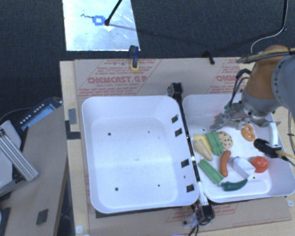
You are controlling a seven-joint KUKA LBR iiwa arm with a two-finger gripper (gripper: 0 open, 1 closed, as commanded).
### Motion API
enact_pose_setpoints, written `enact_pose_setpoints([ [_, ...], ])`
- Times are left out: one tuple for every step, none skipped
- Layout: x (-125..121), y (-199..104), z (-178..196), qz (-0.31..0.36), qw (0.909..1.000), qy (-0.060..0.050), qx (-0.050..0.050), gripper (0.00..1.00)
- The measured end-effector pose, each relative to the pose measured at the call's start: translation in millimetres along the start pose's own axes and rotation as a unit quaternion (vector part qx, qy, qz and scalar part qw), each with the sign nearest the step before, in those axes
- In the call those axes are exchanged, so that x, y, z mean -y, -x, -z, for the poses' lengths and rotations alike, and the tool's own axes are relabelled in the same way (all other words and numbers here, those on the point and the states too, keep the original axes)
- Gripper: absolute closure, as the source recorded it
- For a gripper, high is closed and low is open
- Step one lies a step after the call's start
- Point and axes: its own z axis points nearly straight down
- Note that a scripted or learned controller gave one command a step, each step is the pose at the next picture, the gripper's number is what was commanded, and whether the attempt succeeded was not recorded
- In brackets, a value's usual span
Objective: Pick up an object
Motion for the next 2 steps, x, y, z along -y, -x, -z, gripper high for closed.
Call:
enact_pose_setpoints([
  [-3,2,19,0.0,1.0,0.005,0.002,1.0],
  [84,-14,7,-0.003,1.0,0.002,0.001,1.0],
])
